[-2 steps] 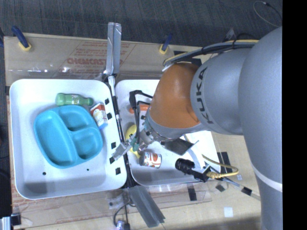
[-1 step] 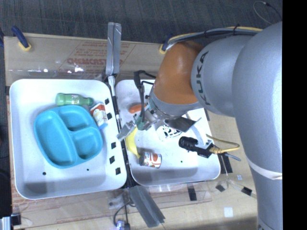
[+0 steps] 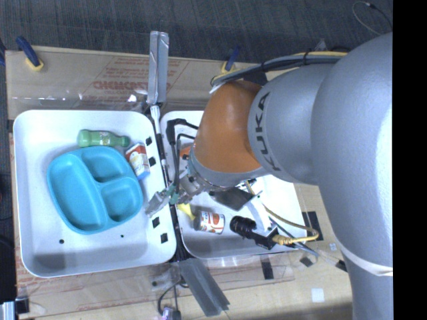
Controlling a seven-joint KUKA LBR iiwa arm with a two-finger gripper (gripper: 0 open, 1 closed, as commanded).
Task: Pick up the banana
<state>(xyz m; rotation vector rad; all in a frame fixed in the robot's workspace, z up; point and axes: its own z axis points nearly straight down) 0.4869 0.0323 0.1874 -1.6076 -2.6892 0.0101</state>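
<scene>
A small yellow piece of the banana (image 3: 185, 212) shows in the right bin (image 3: 220, 245), close to the divider between the bins; the arm hides most of it. My gripper (image 3: 162, 200) hangs low over that divider, just up and left of the yellow piece, its tip reaching toward the left bin's right wall. I see nothing held by it. The big grey and orange arm covers most of the right bin.
A can with a red and white label (image 3: 210, 222) lies right of the banana. The left bin (image 3: 33, 245) holds a blue divided plate (image 3: 93, 189), a green bottle (image 3: 101, 139) and a small red-labelled container (image 3: 138, 160). A metal post (image 3: 158, 65) stands behind the divider.
</scene>
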